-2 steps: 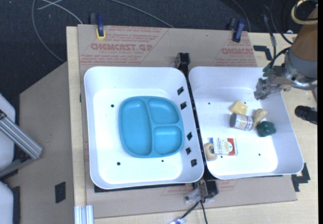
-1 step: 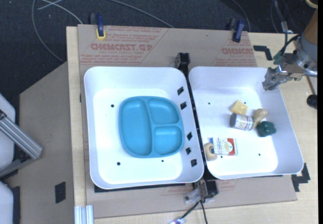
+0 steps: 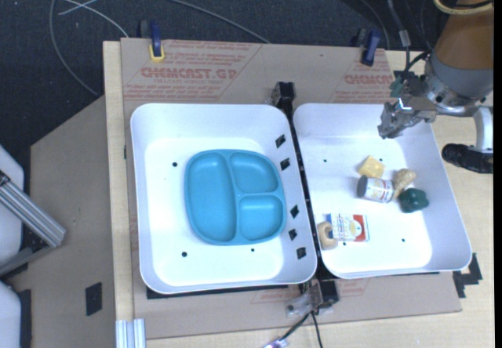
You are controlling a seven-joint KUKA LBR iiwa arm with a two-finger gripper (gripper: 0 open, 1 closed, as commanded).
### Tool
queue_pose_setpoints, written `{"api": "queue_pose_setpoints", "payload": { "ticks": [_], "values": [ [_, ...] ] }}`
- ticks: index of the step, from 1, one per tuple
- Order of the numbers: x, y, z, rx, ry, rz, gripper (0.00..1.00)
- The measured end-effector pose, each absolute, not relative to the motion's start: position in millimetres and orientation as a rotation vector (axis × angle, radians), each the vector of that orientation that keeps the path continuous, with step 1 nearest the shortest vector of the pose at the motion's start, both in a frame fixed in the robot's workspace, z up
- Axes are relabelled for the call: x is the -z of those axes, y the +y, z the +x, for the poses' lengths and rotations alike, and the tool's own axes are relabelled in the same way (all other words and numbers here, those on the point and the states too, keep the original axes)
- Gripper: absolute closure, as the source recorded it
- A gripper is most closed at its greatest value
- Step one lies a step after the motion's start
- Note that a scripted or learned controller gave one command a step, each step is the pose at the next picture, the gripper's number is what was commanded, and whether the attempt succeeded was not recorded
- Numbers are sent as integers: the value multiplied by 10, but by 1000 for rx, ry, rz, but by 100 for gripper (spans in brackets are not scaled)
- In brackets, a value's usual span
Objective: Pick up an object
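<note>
The right bin (image 3: 423, 256) holds several small items: a yellow block (image 3: 372, 166), a small jar with a dark lid (image 3: 376, 190), a tan piece (image 3: 404, 178), a dark green lump (image 3: 412, 199) and a flat red-and-white packet (image 3: 346, 227) with a small tan bit at its left end. My gripper (image 3: 392, 123) hangs over the far part of the right bin, above and behind these items, with nothing visibly between its fingers. It stands apart from every object.
A blue divided plate (image 3: 235, 196) lies in the left bin (image 3: 157, 135). A black clip strip runs between the two bins (image 3: 287, 166). Blue clamps (image 3: 156, 39) hold the cardboard base at the back. Cables trail on the dark floor beyond.
</note>
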State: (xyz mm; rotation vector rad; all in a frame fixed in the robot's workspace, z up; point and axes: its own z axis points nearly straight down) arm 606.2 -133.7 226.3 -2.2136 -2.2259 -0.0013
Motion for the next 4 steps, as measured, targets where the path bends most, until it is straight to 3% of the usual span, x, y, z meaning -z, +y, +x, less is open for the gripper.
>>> {"api": "queue_pose_setpoints", "payload": {
  "ticks": [2,4],
  "values": [
    [-2235,-334,6327,4,-2228,-2217,100],
    [-2235,700,6460,2,-2227,-2216,100]
  ]
}}
